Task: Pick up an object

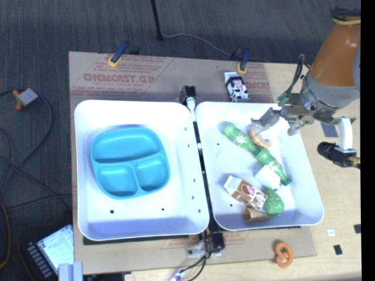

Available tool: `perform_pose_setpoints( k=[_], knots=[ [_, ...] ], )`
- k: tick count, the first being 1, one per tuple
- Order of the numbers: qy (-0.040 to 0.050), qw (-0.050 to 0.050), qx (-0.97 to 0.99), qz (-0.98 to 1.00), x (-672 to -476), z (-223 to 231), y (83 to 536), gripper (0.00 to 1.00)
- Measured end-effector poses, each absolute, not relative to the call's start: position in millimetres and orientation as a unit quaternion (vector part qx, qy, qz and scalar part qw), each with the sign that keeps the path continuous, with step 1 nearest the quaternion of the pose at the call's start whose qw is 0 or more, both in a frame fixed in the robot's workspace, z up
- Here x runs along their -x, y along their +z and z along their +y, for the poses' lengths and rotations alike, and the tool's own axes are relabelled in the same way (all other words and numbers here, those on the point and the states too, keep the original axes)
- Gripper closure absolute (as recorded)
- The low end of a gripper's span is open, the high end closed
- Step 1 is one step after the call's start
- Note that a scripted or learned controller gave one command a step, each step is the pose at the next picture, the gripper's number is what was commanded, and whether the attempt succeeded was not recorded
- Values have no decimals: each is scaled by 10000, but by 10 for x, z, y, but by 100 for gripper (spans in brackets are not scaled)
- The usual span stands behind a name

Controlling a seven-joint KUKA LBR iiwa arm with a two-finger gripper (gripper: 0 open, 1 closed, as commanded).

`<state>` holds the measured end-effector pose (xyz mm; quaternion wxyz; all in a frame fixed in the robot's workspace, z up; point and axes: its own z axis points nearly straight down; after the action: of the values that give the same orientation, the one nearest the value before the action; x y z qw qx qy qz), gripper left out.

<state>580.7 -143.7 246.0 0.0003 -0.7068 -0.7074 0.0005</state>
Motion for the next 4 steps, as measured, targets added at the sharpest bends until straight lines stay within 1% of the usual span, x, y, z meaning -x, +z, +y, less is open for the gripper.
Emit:
perform_pose_setpoints(
  k=[1,2,3,4],
  knots=[
    [-24,-35,7065,-7077,-5638,-1445,1223,0],
    [-13,-17,7073,-7069,-5141,-1031,884,0],
    [-48,-100,7065,-7076,-4897,-1205,885,0],
    [-31,-79,7072,-7069,-4886,-1212,978,100]
  ],
)
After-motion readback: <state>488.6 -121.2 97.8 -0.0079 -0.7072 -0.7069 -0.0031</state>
